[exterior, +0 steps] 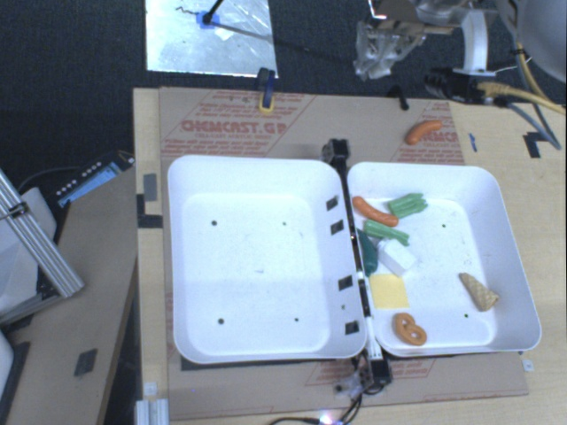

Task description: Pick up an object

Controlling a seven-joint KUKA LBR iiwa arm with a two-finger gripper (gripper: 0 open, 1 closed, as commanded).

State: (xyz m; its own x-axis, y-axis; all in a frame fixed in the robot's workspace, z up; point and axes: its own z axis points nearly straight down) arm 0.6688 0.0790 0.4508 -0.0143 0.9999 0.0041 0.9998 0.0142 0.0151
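Right bin (509,264) holds the pickable stuff, mostly crowded at its left wall: orange toy hot dog (374,211), green bean pods (407,204) touching it on the right, second green piece (386,232) just nearer, white block (396,258), flat yellow cheese slice (389,290), brown pretzel (409,328) near the front rim. Tan cone (478,291) sits alone toward the right wall, open floor all round it. Another orange hot dog (423,132) lies outside on the worktop (496,149), far side. Left bin (257,255) bare white floor. End effector (381,60) hangs high beyond the far edge, well apart from both bins, nothing visible in it; open or closed, cannot tell.
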